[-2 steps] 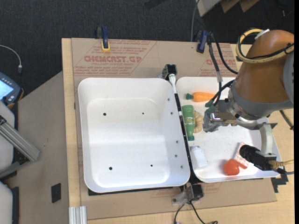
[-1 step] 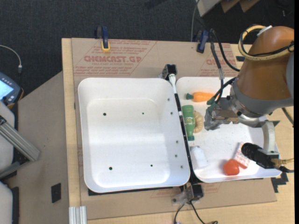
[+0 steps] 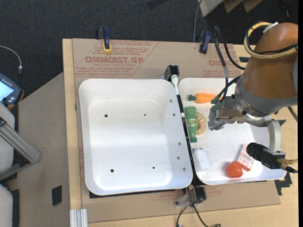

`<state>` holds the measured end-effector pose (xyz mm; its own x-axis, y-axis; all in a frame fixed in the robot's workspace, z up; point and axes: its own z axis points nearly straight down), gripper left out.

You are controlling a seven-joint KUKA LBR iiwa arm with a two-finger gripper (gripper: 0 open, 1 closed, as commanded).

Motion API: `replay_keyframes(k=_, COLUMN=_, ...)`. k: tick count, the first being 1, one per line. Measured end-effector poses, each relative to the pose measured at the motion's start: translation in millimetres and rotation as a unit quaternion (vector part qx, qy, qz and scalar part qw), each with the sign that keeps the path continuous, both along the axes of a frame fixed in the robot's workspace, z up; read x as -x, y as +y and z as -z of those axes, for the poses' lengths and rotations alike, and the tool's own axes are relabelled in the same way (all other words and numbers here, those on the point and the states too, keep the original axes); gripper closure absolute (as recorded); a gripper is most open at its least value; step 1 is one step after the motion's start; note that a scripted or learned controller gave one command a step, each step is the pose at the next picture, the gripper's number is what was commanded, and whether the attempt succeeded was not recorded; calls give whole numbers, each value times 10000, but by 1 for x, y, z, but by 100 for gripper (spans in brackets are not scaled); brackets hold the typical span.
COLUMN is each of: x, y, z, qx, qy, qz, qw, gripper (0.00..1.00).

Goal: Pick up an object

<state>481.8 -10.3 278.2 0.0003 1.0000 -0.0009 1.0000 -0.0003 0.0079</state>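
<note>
Now | gripper over right bin, open or closed: cannot tell | green bottle lies lengthwise along its inner wall

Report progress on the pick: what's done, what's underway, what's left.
Done: nothing looks lifted yet; the carrot, green bottle and red ball all lie in the right bin. Underway: the gripper hangs low over that bin, beside the bottle; whether it grips anything cannot be told. Left: secure one object and raise it clear.

Red "CHEMCAST GP" print on brown board.
</note>
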Motion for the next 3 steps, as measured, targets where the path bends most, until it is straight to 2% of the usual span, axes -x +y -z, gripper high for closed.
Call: replay_keyframes(k=3, x=-2, y=0, z=-30, qx=9, qy=-28, qz=-6, qw=10000, gripper=100)
